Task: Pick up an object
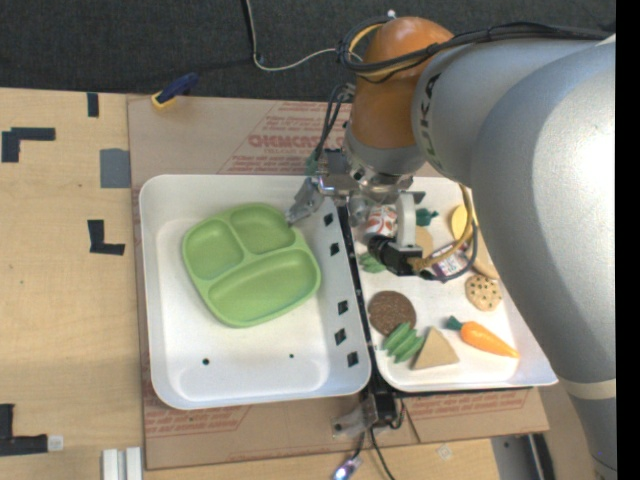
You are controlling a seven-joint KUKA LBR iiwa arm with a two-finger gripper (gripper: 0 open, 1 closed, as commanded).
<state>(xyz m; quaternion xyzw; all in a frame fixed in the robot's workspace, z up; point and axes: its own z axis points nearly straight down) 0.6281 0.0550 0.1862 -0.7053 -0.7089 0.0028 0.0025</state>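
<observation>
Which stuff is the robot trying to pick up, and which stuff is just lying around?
For the job (likely, as the arm is over them):
end effector, carrot, spotted cookie, brown patty, green beans, tan wedge, all in the right bin.

Just lying about:
green plate in the left bin; blue and yellow clip outside the bins.

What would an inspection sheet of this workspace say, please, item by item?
Surface: left bin and right bin side by side on printed cardboard.
Job's things: right bin holds a toy carrot, chocolate-chip cookie, brown round patty, green pods and tan wedge.
Clutter: green divided plate in the left bin.
Grippers: gripper low over the right bin's far end, beside the divider.
Cables: thin black cable on dark cloth; cable bundle at the near edge.
Surroundings: black tape marks on the bench; blue-and-yellow object beyond the bins.
</observation>
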